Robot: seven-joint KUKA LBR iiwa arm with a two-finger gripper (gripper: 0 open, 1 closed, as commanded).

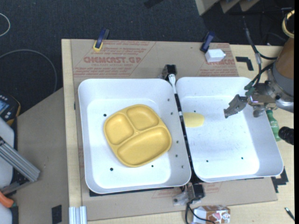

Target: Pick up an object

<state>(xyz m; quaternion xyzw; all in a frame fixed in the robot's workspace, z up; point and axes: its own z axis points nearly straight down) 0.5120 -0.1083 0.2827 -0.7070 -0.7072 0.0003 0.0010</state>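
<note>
Left bin point(88, 125): holds a yellow divided plate point(137, 135) with three compartments, lying flat near the middle.
Right bin point(261, 164): holds a small pale yellow object point(194, 120) close to its left wall.
Gripper point(232, 108): over the right bin's upper right part, well apart from the yellow object.
Fingers: cannot tell whether spread or pressed together.

yellow plate point(137, 135), white bins point(88, 125)

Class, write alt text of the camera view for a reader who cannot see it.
A gripper hangs over the right bin, apart from a small yellow piece by that bin's left wall. A yellow divided plate lies in the left bin.
</note>
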